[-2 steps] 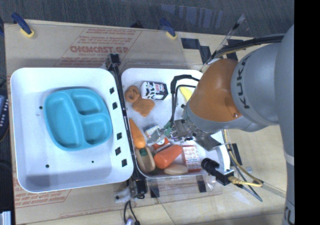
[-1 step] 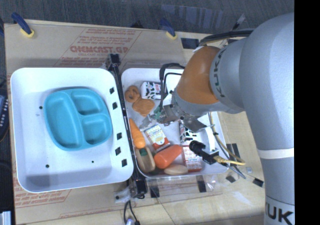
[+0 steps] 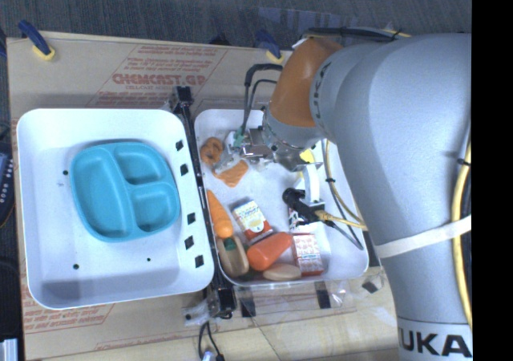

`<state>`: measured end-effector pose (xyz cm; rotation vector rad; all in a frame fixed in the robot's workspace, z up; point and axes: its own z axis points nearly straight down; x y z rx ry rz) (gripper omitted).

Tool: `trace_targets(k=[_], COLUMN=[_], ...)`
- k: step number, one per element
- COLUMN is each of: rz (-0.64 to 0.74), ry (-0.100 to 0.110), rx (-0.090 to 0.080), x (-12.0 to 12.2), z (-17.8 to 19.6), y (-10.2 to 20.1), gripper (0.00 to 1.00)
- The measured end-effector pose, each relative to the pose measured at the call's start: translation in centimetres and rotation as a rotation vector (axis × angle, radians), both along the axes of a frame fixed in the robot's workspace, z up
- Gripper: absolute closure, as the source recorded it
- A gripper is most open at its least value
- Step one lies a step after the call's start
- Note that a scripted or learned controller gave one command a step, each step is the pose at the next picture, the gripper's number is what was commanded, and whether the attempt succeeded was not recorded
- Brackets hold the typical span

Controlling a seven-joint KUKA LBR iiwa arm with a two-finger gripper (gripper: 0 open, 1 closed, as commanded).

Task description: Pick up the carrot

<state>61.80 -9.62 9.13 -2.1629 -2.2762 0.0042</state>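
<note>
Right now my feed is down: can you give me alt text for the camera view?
The grey arm's gripper hangs over the far end of the right bin, by a pretzel-like piece; the carrot lies untouched along that bin's left wall. The left bin holds a blue divided tray.

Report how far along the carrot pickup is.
Done: nothing visible yet. The carrot lies against the left wall of the right bin, among the other toy foods. In hand: the gripper is low over the bin's upper part, near a pretzel, apart from the carrot. Left: move over the carrot, grasp and lift.
</note>
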Motion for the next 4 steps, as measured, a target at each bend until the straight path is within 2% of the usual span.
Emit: trace_targets(k=[1,2,3,4], rz=[0.004,0.005,0.009,-0.263], ry=[0.0,0.0,0.0,-0.004], rx=[0.001,0.001,0.002,0.001], x=[0.1,0.1,0.1,1.3], z=[1.1,1.1,2.1,10.2], y=[0.1,0.1,0.1,7.4], gripper=[1.0,0.0,1.0,1.0])
